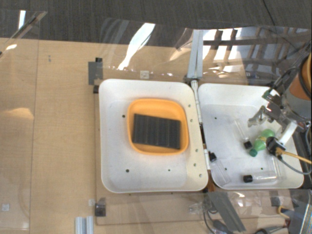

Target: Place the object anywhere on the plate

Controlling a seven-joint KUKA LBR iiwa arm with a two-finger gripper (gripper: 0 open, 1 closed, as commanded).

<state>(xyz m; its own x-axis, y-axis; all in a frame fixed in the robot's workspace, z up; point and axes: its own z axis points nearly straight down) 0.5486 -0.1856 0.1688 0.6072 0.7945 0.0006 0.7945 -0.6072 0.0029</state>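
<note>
An orange plate (pixel 157 107) with a dark ridged rectangle in its middle lies in the left bin (pixel 114 145). A small green object (pixel 262 139) with a darker green end lies in the right bin (pixel 222 106), towards its right side. My gripper (pixel 255 120) hangs over the right bin, just above and to the left of the green object. Nothing is visibly held in it. The wrist partly covers the green object's right side.
Two clear tubes with black caps lie in the right bin, one (pixel 247 144) just left of the green object and one (pixel 248 178) near the front wall. The bins meet at a narrow rim (pixel 198 130). Metal framing stands behind the right bin.
</note>
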